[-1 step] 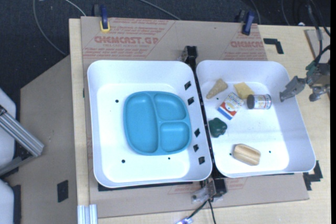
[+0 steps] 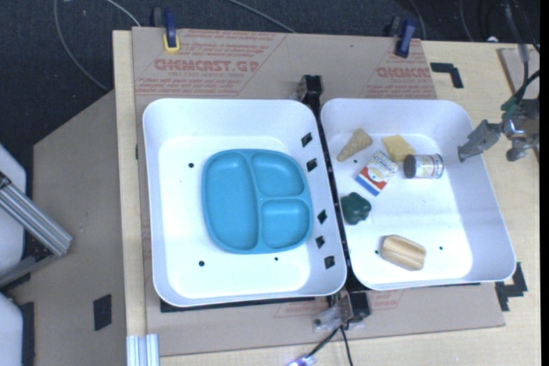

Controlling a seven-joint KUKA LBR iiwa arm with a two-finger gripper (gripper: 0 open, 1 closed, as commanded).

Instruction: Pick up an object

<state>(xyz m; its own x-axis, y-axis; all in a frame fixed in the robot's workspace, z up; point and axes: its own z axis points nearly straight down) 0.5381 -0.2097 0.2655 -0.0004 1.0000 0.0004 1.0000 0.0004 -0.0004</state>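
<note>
Looking down on the bench: the gripper (image 2: 487,141) sits at the right edge of the right bin (image 2: 480,244), just above the rim; whether its jaws stand open or closed cannot be told at this size, and nothing shows between them. Candidates all lie in the right bin: a small jar (image 2: 424,166) on its side with a dark cap, nearest the gripper; a yellow block (image 2: 395,147) touching or just beside it; a red, white and blue packet (image 2: 377,173); a tan wedge (image 2: 354,145); a dark green lump (image 2: 355,207); a bread-like roll (image 2: 402,252) lying apart toward the near side. Judgement: the jar is probably rigid, light and smooth, liable to roll if pinched along its axis, so close across its body. The roll looks soft and uncrowded, likely the easiest grasp, taken across its short width. The packet lies flat, poor purchase. Left bin (image 2: 163,184) holds a blue divided plate (image 2: 256,200).
</note>
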